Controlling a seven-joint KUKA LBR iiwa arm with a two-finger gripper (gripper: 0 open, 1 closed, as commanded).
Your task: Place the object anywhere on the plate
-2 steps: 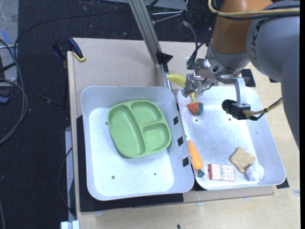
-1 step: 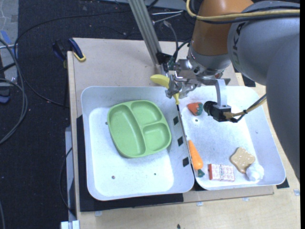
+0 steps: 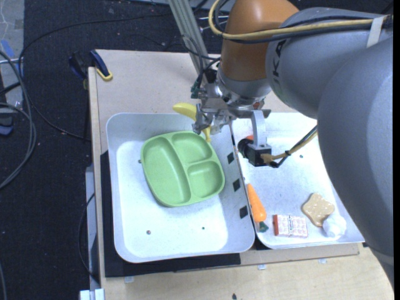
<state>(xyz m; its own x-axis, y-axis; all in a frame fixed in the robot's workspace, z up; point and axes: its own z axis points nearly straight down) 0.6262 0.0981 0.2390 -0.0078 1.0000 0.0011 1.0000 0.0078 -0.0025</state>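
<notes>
Viewed from above at a slant, we are looking down on two white bins set side by side on the surface [image 3: 134,83], with one grey arm reaching in from the right. The fingers [image 3: 205,129] are hanging over the far rim of the left bin [image 3: 125,230], just beyond the far edge of the plate [image 3: 182,167]; whether they are apart or together we cannot tell, since the wrist is hiding their tips. We are reading the banana [image 3: 185,110] as the task's object: it is lying just beside the fingers on their left, at the bin's far rim, its long axis running roughly left to right, and we cannot say whether it is touching or held by them. The plate is lying directly nearer the camera than the fingers, so we are judging that the coming move turns on carrying the object a short way toward the camera, onto any of the three compartments. Counting: one green plate, one banana, and, in the right bin [image 3: 312,167], one carrot [image 3: 255,206], one red-and-white packet [image 3: 290,225], one tan biscuit-like piece [image 3: 317,209] and one small white object [image 3: 334,227].
</notes>
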